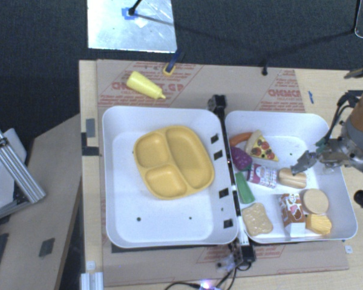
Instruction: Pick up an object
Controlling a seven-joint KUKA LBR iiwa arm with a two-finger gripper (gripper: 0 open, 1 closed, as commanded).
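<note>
One tan bread roll (292, 178) lies oblong beside the pincer (304, 162); its grip state is unclear.

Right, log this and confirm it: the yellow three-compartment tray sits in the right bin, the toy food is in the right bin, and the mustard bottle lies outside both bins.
One detail is wrong. The camera view shows the yellow three-compartment tray in the left bin, not the right one. The rest stands: the toy food is in the right bin, and the mustard bottle lies outside both bins.
</note>
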